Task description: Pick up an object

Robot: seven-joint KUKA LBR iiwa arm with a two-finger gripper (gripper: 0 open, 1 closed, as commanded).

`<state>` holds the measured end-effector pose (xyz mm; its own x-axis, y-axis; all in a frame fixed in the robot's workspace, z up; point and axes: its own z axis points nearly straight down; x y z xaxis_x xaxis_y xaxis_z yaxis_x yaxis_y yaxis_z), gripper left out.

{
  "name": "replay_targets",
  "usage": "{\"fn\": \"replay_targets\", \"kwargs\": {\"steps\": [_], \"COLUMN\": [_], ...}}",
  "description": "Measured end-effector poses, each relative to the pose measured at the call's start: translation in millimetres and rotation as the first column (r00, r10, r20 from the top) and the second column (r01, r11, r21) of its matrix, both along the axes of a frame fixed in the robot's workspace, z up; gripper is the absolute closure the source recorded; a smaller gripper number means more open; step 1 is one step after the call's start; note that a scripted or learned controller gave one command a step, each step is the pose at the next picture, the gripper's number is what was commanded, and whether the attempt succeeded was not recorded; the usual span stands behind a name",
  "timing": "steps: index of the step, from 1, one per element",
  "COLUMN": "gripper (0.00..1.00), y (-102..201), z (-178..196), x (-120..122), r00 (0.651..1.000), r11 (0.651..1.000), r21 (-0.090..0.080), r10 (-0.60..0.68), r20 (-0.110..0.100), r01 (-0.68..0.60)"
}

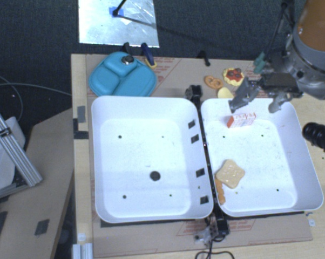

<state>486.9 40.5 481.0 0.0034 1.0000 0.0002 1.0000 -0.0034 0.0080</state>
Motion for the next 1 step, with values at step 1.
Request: {"fn": "replay_targets", "kwargs": {"steps": [1], "gripper": [0.0], "y": [7.9], "z": [-63.2], "x": [-0.4], "r00": [1.0], "r11": [1.0], "r21": [-0.001], "r10": [0.004], "r20": [-0.011], "r01": [-0.004]}}
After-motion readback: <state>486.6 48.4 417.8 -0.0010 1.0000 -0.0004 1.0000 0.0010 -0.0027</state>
